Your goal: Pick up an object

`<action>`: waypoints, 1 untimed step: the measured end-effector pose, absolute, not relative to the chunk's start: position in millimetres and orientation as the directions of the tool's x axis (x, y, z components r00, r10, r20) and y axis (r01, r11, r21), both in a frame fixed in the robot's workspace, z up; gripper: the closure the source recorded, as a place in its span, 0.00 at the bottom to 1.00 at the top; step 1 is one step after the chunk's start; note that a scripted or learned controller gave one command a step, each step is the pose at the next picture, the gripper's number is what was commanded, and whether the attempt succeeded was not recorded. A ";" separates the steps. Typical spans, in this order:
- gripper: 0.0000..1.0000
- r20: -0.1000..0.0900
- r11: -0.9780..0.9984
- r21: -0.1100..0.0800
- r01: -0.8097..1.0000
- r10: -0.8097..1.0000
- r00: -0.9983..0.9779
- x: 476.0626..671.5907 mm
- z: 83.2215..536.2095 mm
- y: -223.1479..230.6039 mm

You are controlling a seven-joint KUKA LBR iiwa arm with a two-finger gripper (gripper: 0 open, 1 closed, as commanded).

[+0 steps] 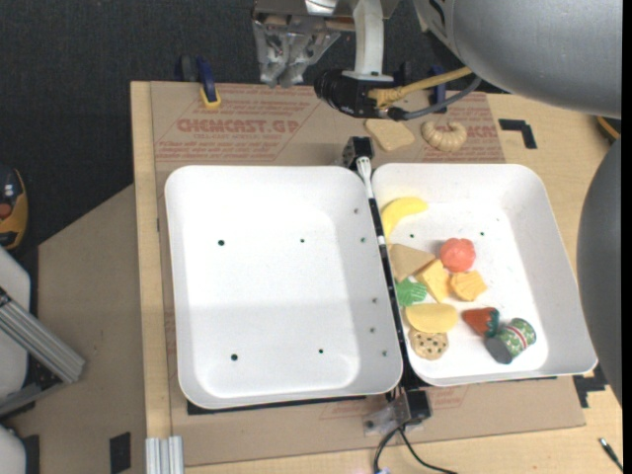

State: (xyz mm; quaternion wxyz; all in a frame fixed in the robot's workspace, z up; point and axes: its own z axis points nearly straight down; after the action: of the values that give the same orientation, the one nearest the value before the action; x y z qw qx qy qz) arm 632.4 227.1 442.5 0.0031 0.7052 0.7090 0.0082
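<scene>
Arm [533, 28] cropped by top edge

Smooth grey arm [533, 28], metallic pincer [281, 52], black and yellow cables at the wrist.

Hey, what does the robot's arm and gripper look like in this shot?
The arm is a bulky, rounded grey shell. The gripper is silvery metal hardware beside a white post, with a black ring-shaped fitting and yellow and black cables looping beneath it.
</scene>
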 end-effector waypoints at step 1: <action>1.00 0.006 0.004 0.014 1.000 1.000 -0.004 582.3 541.7 224.8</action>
State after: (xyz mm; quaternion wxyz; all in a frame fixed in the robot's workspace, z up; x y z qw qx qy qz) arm 582.3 224.8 541.7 0.0026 0.7058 0.7084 0.0072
